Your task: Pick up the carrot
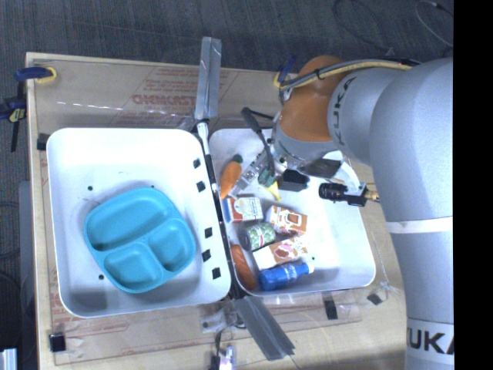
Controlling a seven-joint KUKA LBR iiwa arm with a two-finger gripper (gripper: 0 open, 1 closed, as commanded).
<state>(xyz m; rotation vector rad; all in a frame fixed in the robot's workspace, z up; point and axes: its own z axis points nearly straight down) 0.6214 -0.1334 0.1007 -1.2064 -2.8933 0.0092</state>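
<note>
The carrot (229, 177) lies in the right bin (350, 264), close against that bin's left wall, just right of the divider where the two bins meet, a little above the middle of the frame. It is orange with a dark green stub at its upper end, tilted slightly so the stub points up and to the right.

The end effector (262, 172) is low in the same bin, just to the right of the carrot and about level with it. Its tips are lost among dark fittings and the clutter under it, so whether it is spread or closed cannot be told, and nothing can be seen gripped in it. The carrot sits apart from it, uncovered.

Below the carrot, running down the bin, are a small carton (247, 208), a second carton with a red pattern (287, 220), a green packet (259, 235), a red item against the left wall (243, 264) and a blue bottle (283, 274) near the lower edge.

The left bin (69, 160) holds a blue divided plate (140, 239), lower left of centre. Both bins rest on the tabletop (115, 83).
</note>
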